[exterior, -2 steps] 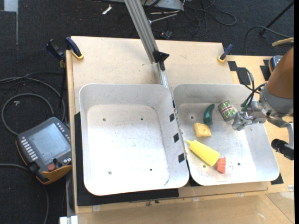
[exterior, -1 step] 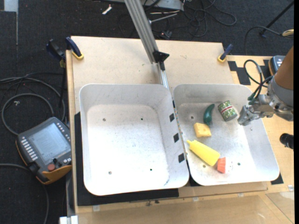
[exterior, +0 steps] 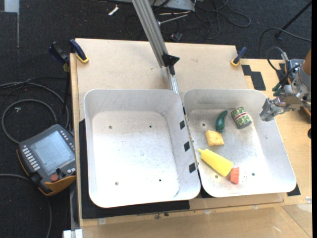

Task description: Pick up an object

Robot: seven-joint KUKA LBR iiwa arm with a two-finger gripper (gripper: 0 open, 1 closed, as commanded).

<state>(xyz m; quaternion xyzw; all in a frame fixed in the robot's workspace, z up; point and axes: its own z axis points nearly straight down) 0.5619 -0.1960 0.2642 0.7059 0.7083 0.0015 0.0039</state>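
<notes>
Small items in right bin (exterior: 277, 148), arm (exterior: 292, 90) at its edge

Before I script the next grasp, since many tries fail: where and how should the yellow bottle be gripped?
Probably across the middle of the yellow bottle, coming straight down from above. It lies flat on the right bin floor, slanted from upper left to lower right, so fingers should close across its narrow width. Its sides look free; the small red piece sits at its lower end.
</notes>
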